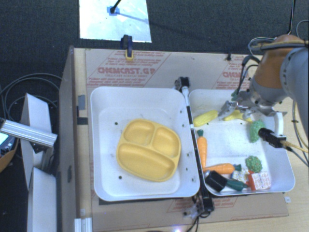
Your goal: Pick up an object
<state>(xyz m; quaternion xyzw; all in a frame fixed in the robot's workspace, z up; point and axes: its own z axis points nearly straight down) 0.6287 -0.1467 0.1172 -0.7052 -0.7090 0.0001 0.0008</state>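
So, arm's down in the right bin and nothing's been lifted yet.

From the overhead camera, the gripper (231, 109) hangs low over the yellow banana-shaped toy (206, 117) at the back of the right bin (285, 175); can't tell its state or whether it has hold of anything, so the actual pick is left to do. Two carrots (202, 150), broccoli (253, 163) and a green veg (256, 130) crowd nearby. Yellow divided plate (148, 150) sits alone in the left bin (104, 129).
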